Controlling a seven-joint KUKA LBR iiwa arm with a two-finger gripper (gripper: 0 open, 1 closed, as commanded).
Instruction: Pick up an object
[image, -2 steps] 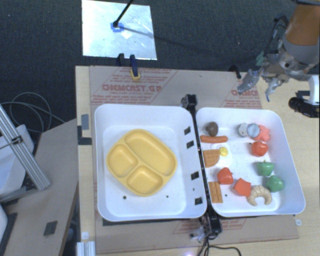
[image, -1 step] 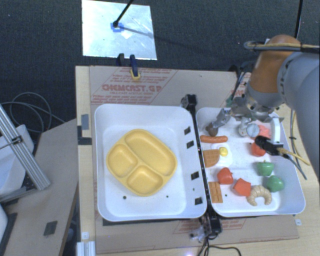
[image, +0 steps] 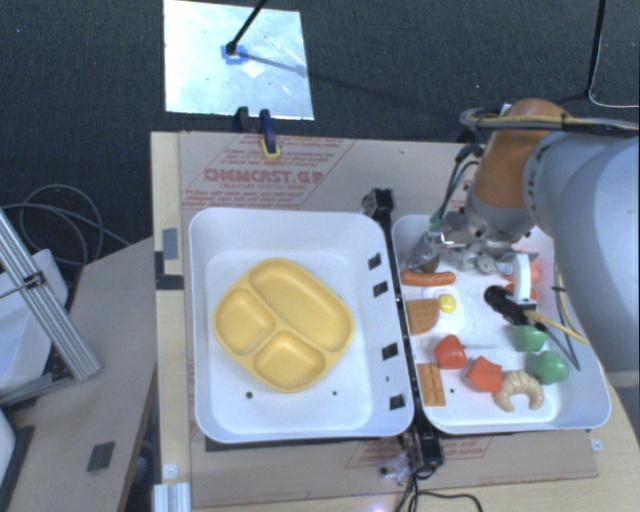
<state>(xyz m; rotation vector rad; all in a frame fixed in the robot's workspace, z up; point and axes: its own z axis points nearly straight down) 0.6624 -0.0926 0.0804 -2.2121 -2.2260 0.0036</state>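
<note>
Just below the tool (image: 470, 255), whose state cannot be told, a toy sausage (image: 428, 279) and fried egg (image: 447, 305) are seen.

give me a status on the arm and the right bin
Gripper low at the right bin's far end, above the hot dog. Nothing seen gripped. Fried egg, croissant and other toy foods crowd close by.

The right bin (image: 580, 405) is crowded with toy food (image: 470, 365), with narrow gaps between pieces. The left bin (image: 215, 235) has open floor around a yellow divided plate (image: 283, 322).
</note>
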